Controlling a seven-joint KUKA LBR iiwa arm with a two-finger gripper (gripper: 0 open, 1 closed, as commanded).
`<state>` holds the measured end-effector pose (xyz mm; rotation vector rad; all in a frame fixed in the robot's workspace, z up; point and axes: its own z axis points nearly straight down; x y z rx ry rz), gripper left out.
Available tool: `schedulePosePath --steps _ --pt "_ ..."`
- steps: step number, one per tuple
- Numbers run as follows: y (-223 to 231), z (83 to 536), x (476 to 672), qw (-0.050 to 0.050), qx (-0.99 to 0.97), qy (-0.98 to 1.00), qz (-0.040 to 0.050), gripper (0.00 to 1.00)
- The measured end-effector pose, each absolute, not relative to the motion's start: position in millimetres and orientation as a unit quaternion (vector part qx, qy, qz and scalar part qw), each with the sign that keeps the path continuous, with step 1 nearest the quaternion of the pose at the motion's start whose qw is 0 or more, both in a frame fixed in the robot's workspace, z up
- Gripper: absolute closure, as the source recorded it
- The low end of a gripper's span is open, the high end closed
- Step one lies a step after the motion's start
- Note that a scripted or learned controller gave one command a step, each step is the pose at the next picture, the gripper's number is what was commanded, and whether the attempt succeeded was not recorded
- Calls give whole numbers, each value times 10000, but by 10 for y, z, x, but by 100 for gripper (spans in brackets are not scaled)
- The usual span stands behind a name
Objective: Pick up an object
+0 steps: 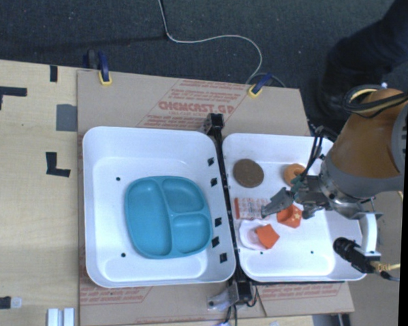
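**Pincer low in the right bin, among the small objects**

The worktop (24,204) carried a sheet of printed cardboard (193,100), and on it sat the two white bins, side by side. The left bin (102,153) lay well to the left of the pincer and held a blue divided plate (167,215) with three compartments. The right bin (315,263) was the one the arm (365,150) had reached into, its orange band showing above the wrist, to the pincer's upper right.

The pincer (292,203) stood low over the middle of the right bin, its dark fingers spread apart; one finger (275,203) pointed down and to the left. Nothing could be seen gripped between them.

A round brown disc (248,173) lay up and to the left of the pincer, near it but apart. A printed packet (248,209) lay flat just to the left, its edge close to the left fingertip. An orange-red block (267,236) lay below and slightly left, near the pincer and resting against a pale wrapper (249,237). A red object (291,216) sat directly under the pincer, just beside the fingers; whether it touched them could not be told. A small orange piece (293,173) lay just above the pincer, partly hidden by the wrist.

A white cable (217,38) curved across the dark floor far above the pincer, and two blue-and-yellow clamps (103,68) held the cardboard's far edge.
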<state>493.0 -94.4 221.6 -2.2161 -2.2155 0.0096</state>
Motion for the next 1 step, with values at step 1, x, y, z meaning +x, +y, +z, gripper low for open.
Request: schedulePosePath --steps 1 --pt "-943 2251 4951 6 -7065 -7077 4 0"
